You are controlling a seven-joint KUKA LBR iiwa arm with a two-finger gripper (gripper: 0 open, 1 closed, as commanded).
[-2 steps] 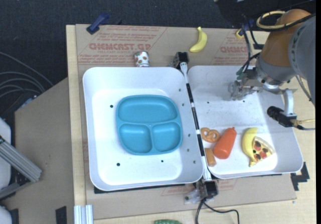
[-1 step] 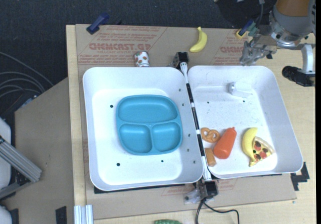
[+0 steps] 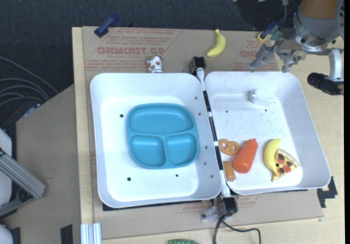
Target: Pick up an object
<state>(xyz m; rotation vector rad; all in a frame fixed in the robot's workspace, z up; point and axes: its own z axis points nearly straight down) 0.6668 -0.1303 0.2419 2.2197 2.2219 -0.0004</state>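
Claw (image 3: 274, 61), fingers spread wide and holding nothing at upper right, should descend squarely over the orange bottle (image 3: 245, 156), clear of the pretzel (image 3: 228, 147).

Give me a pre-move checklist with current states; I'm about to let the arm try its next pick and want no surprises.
1. Gripper open: ok, fingers spread, nothing between them.
2. Gripper over a target: not ok, it hovers at the right bin's far rim, away from the toys.
3. Targets in right bin: ok, bottle, pretzel, banana and pizza slice lie near the front.
4. Targets apart: not ok, pizza slice touches banana; pretzel touches bottle.
5. Left bin: ok, it has the blue tray.
6. Small grey item identity: cannot tell.
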